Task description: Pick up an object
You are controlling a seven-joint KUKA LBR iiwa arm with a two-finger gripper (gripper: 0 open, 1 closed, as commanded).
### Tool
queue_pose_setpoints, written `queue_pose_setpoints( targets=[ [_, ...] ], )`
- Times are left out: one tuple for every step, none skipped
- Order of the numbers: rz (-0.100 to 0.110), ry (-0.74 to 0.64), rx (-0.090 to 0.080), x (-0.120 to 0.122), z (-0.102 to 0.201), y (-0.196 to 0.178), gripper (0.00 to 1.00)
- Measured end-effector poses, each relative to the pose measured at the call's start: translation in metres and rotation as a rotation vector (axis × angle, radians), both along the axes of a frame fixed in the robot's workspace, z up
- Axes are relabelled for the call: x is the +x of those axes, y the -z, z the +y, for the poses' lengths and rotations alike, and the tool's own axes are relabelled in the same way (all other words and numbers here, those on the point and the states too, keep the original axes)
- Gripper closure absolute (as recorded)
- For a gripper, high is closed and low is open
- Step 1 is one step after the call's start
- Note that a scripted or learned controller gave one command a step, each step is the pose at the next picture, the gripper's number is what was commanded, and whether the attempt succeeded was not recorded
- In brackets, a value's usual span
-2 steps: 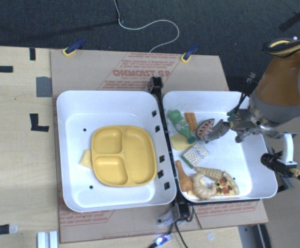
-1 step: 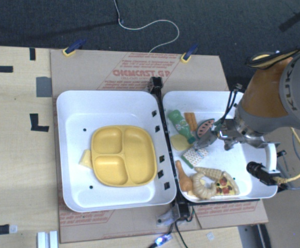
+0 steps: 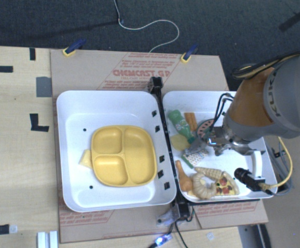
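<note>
Pincer (image 3: 199,148) over right bin (image 3: 211,98) | grip unclear | green bottle (image 3: 179,123) just left

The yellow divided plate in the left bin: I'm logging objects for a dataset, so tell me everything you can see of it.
The yellow divided plate is a rounded square of matte, plastic-looking material, moulded into three compartments. It lies flat and right side up near the middle of the left bin, turned slightly askew to the walls. A pale yellow flat piece pokes out from under its left edge.

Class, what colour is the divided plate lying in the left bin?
The divided plate is yellow, seen clearly in the camera view, lying in the left bin.
</note>
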State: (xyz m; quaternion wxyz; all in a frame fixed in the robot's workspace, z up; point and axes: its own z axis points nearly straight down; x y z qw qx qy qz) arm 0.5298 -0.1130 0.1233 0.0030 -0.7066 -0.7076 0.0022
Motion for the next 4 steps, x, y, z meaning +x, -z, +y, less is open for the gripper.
queue_pose_setpoints(
  targets=[
    [-0.005,0.000,-0.001,0.000,0.001,0.041,0.00],
    [-0.005,0.000,-0.001,0.000,0.001,0.029,1.00],
    [-0.010,0.000,-0.002,0.010,-0.001,-0.021,1.00],
    [-0.012,-0.001,-0.002,0.021,0.002,-0.077,1.00]
  ],
)
